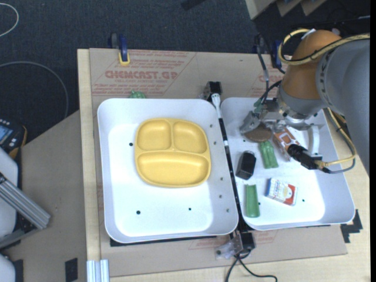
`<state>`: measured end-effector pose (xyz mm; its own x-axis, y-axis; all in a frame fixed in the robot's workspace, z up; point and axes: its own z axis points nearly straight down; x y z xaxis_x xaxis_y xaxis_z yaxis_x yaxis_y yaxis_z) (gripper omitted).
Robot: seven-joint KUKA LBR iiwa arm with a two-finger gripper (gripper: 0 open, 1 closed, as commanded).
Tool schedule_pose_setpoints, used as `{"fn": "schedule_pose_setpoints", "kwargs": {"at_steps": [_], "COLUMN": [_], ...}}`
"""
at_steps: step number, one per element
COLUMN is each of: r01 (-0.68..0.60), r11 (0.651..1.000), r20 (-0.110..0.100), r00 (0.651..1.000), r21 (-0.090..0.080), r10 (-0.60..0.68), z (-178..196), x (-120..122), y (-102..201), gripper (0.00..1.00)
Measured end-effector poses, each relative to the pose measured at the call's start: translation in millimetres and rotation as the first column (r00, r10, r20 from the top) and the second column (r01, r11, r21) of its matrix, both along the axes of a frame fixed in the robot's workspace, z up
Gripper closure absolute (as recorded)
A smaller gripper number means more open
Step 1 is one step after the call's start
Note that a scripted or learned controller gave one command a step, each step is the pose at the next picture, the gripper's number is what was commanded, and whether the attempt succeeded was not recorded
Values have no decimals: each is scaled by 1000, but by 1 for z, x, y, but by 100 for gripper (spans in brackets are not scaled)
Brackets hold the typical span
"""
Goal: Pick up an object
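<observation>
My gripper (259, 126) reaches down into the back of the right bin (329, 207), under the orange wrist band (305, 69). It sits over a brown object (257, 135) and close to an orange-and-white packet (284, 141). Nearby in the same bin lie a black object (245, 164), a green piece (268, 155), a second green stick (251, 200) and a small blue, white and red box (281, 191). Whether anything is between the fingers is hidden by the wrist.
The left bin (117, 175) holds a yellow divided plate (172, 152). A black divider strip (226, 151) runs between the two bins. Cables (329, 163) trail from the wrist across the right bin's far side.
</observation>
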<state>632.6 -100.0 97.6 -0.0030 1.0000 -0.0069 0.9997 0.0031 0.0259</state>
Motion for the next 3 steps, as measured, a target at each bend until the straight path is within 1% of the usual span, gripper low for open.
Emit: {"fn": "schedule_pose_setpoints", "kwargs": {"at_steps": [1, 2, 3], "r01": [-1, -1, -3], "r11": [1000, 1000, 1000], "r20": [8, -15, -13], "r00": [1000, 1000, 1000], "r21": [1, 8, 8], "r10": [1, 2, 3], "z": [11, 130, 237], "x": [2, -45, -89], "y": [1, 44, 80], "gripper": [100, 100, 100]}}
